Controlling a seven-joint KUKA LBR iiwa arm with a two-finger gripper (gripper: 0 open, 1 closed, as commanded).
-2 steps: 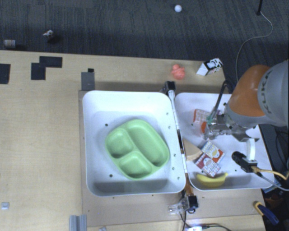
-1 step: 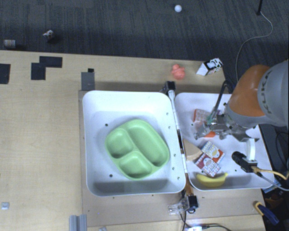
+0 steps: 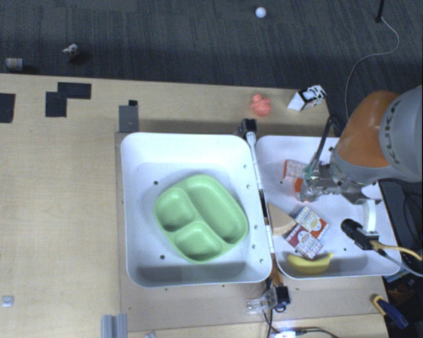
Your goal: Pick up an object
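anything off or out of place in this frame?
Yes. A pink object and a small black-and-white item lie on the bench beyond the bins, outside the right bin where the gripper is working. A white ball sits on the floor.

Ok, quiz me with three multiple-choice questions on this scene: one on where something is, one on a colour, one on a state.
1. Where is the divided plate? A the left bin, B the right bin, C the bench outside the bins.
2. What colour is that plate? A red, B green, C blue.
3. How does the banana lie? A hanging from the gripper, B flat on the bin floor, C on the plate.

Answers: 1 A, it fills that bin's middle. 2 B, pale green throughout. 3 B, it rests by the right bin's near wall, apart from the gripper.
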